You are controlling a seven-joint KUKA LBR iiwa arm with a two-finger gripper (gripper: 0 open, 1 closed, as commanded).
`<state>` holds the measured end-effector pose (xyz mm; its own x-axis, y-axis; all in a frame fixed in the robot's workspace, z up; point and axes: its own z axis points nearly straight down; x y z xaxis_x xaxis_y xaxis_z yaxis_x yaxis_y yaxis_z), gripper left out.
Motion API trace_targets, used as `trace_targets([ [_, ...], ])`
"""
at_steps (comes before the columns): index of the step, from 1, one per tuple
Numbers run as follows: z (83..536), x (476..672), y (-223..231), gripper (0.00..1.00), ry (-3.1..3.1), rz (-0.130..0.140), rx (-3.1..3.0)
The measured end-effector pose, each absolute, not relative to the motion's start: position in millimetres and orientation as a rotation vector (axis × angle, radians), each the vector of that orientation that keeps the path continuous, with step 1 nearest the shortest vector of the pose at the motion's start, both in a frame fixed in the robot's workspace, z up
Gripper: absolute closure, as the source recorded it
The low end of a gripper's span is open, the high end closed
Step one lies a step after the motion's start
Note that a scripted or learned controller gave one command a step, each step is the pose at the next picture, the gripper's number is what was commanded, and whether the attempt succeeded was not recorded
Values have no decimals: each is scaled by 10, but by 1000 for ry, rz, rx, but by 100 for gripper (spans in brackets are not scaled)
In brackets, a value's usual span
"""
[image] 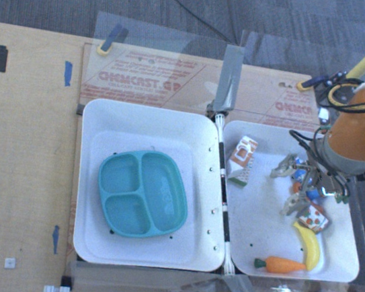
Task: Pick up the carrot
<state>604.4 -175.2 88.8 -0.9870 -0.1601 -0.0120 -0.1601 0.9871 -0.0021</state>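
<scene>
The orange carrot (pixel 281 265) with a green stub lies flat near the front edge of the right bin (pixel 253 220). My gripper (pixel 287 188) hangs over the middle of that bin, well behind the carrot, under the arm's orange band. Its two metal fingers (pixel 282 168) are spread apart, and I see nothing between them, so it stands open. The carrot is apart from the gripper and untouched.
A yellow banana (pixel 311 247) lies just right of the carrot, almost touching its tip. A small colourful packet (pixel 314 219) sits above the banana. A white and orange carton (pixel 241 160) rests at the right bin's back left. A teal divided plate (pixel 143 192) sits in the left bin (pixel 104 123).
</scene>
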Motion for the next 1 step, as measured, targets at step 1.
trace_targets([
  [1, 1019, 6063, -1769, 100, 3111, 0, -239],
])
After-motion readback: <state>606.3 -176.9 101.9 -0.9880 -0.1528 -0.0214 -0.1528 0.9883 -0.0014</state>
